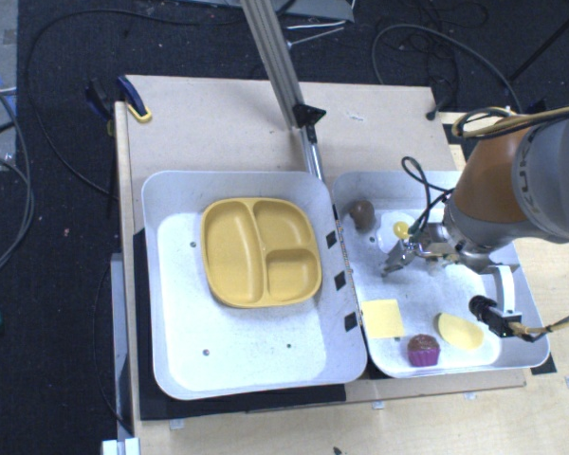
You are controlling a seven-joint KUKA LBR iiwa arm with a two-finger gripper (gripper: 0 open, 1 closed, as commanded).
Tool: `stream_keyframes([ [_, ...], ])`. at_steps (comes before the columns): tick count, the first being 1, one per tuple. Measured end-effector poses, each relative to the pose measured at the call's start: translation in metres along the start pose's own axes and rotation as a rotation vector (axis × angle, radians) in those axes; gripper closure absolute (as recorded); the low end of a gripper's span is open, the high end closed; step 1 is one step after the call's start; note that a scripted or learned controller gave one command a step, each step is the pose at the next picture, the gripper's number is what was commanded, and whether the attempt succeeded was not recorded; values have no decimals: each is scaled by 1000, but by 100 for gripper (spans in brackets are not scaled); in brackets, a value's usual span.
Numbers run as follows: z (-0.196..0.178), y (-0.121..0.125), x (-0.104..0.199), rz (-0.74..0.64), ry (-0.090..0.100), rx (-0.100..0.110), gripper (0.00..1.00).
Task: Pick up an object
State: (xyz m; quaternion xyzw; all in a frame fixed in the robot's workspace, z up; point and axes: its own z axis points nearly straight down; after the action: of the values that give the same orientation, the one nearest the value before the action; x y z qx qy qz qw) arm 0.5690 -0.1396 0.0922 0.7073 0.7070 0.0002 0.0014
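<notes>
Grey arm [522, 178] from the right, claw [395, 261] low, pointing left

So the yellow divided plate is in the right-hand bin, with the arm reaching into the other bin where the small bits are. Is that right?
Not quite. The camera view shows the yellow divided plate in the left bin, not the right. The rest holds: the arm's gripper reaches into the other bin, the right one, where the small things lie: a brown ball, a yellow square and a purple piece.

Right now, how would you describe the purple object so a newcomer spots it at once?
Take the right-hand white bin, the one the arm reaches into, and follow its near edge. The purple object sits there between a flat yellow square and a pale yellow lump. It is the only purple thing, small and rounded.
</notes>
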Motion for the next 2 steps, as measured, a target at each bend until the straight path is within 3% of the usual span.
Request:
stream_keyframes([
  [1,-12,1,-1,1,-2,-3,100],
  [2,-58,7,-7,-2,0,-2,100],
])
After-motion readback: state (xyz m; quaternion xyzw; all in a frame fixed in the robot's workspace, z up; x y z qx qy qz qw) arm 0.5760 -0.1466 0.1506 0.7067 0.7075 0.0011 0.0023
